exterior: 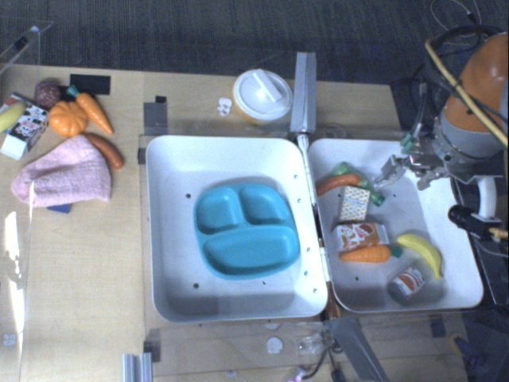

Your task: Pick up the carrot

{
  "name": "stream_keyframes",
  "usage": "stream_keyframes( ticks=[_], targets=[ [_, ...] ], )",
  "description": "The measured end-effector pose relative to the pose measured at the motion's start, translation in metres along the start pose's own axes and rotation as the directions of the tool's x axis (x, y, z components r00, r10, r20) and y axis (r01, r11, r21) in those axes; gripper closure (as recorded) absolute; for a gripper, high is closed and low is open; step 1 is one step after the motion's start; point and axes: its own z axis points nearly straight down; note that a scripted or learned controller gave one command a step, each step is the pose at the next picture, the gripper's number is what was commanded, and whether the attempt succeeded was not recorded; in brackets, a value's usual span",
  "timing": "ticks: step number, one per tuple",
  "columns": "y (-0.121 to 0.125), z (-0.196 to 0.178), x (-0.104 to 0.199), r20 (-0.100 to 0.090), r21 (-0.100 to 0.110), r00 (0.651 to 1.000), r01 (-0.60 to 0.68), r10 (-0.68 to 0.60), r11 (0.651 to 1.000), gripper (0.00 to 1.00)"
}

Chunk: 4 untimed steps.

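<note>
A pale wooden bench (79, 277) is seen under even light, and dark grey carpeted floor (199, 14) is spread along the far side

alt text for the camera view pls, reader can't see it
The gripper hovers over the right bin, above a carrot that lies among a banana, small packets and a can. The left bin holds a blue divided tray; more toy food and a pink cloth lie on the bench.

arm: enters from right, orange band up | claw (404, 168): low, pointing left
</note>
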Motion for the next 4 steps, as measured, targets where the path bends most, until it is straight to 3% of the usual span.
stream_keyframes(
  ticks=[1,2,3,4],
  targets=[
    [-0.068,0.063,0.049,0.000,0.000,0.986,0.164,-0.164,0.986,0.00],
    [-0.073,0.086,0.032,0.013,-0.036,0.930,0.367,-0.367,0.929,0.00],
    [-0.080,0.090,0.034,0.050,-0.060,0.851,0.525,-0.523,0.849,0.00],
    [-0.080,0.090,0.036,0.059,-0.058,0.833,0.553,-0.550,0.831,0.00]
  ],
)
